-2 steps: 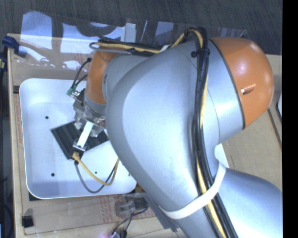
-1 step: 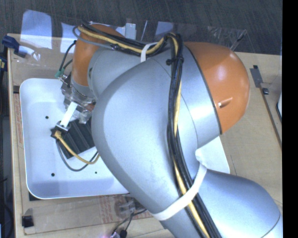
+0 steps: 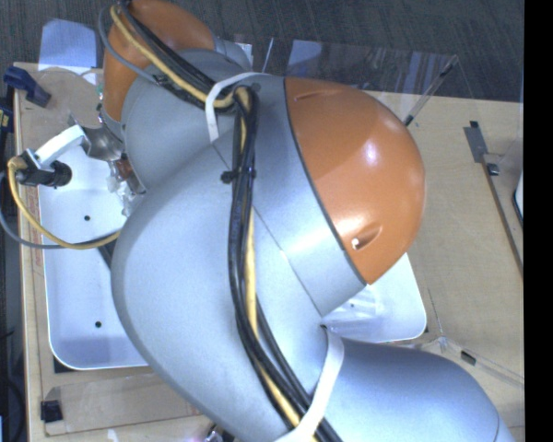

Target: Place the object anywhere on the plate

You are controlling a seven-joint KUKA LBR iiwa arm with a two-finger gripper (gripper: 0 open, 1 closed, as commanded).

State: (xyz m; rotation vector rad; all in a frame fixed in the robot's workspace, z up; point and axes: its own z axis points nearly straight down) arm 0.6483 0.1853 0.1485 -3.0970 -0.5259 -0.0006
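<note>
Arm [image 3: 258, 247] stretches from right across both bins; left bin [image 3: 74, 284] beneath wrist; right bin [image 3: 401, 316] behind arm.

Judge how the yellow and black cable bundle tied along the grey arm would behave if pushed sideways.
The yellow and black cable bundle would likely flex rather than resist: it curves with the grey arm. It probably wouldn't shift far, since a white strap binds it there.

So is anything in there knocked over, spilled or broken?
Nothing stands out. The grey arm covers most of both bins, so little can be checked. The visible part of the left bin looks clean and undamaged.
</note>
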